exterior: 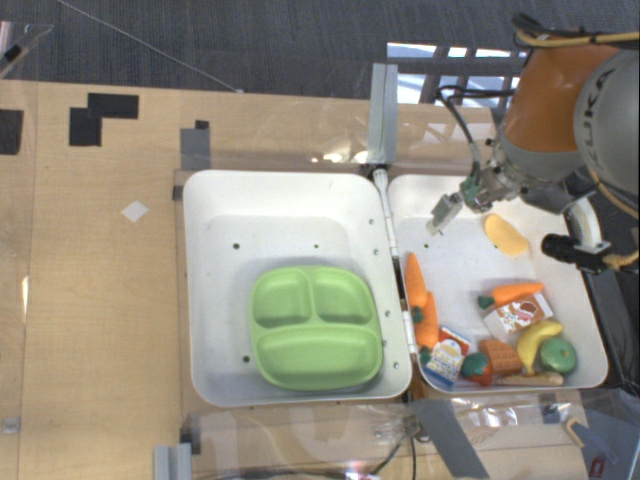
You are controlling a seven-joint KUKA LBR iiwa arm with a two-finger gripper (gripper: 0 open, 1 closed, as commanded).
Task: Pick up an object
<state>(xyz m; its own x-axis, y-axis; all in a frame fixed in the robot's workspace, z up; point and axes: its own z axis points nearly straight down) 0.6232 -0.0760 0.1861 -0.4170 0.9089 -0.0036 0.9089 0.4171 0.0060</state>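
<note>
Nearest the camera, along the front edge of the right bin [400,208], lies a crowd of toy food: a small carton [447,354] with a red piece beside it, a brown block [497,355], a banana [537,340] touching a green ball [559,355], and a second carton [512,318] with a short carrot [516,293] just behind it. A longer carrot [417,303] lies against the wall that divides the bins. Further back, on its own, sits a pale yellow piece [505,235]. The left bin [230,208] holds a green divided plate [315,326].

The gripper [462,200] hangs over the back of the right bin, near the yellow piece but apart from it, with nothing visibly between its fingers (whether they are spread or pressed together I cannot tell at this size).

By my judgement, this is the approach step: nothing is picked yet. The yellow piece looks the likeliest target, being nearest and free of neighbours. The next move calls for centring over it, descending to the bin floor, and closing across its narrow side; the crowded front pile would be harder to grasp cleanly.
</note>
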